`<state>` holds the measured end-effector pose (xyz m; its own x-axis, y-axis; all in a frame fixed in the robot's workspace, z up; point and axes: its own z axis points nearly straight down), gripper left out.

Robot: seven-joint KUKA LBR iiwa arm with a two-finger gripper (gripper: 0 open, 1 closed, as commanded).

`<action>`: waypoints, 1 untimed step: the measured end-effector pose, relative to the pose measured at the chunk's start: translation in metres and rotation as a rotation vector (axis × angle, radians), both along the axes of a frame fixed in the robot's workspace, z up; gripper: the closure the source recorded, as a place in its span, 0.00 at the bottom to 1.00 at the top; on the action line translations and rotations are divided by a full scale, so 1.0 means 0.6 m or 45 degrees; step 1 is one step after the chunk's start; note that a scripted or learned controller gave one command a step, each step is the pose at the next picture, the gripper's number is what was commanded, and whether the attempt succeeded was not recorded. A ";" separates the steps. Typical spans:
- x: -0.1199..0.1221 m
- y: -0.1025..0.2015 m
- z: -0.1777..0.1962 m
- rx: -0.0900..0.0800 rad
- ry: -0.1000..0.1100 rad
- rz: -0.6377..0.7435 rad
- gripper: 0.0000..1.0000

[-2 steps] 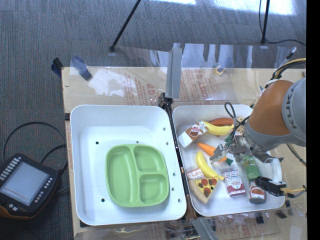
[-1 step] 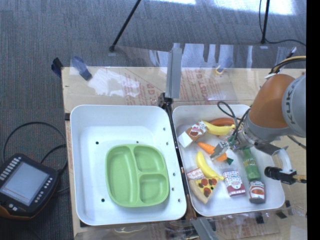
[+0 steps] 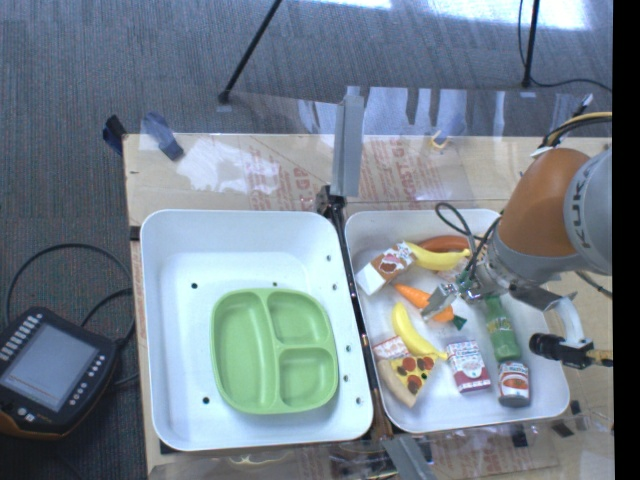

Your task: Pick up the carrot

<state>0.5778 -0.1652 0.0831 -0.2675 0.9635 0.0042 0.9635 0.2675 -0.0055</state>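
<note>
Right-hand bin (image 3: 395,408) crowded with toy food. The carrot (image 3: 413,295) lies near the bin's middle, orange, pointing left-to-right, green top at its right end just under the tool. A banana (image 3: 437,258) sits just beyond it on the far side; a second banana (image 3: 412,331) curves just on its near side. Pizza slice (image 3: 408,371) nearer still, with a small red-labelled carton (image 3: 464,365) and a can (image 3: 513,382) to the right, and a green bottle (image 3: 500,328) beside the arm.

Gripper (image 3: 441,303) low over the carrot's right, leafy end. Cannot tell from here whether the fingers are spread or closed; the metal blurs into the clutter. Nothing visibly held.

Left bin holds only the green divided plate (image 3: 274,350).

Judgement: the step is closing on the carrot. To do it well, centre over the orange body rather than the thin green tip, fingers straddling across its width, and go down clear of both bananas, which crowd it. Lift straight up.
</note>
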 end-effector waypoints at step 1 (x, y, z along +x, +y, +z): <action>0.000 0.000 0.000 0.000 0.000 0.000 0.00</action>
<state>0.5778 -0.1652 0.0831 -0.2675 0.9635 0.0042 0.9635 0.2675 -0.0055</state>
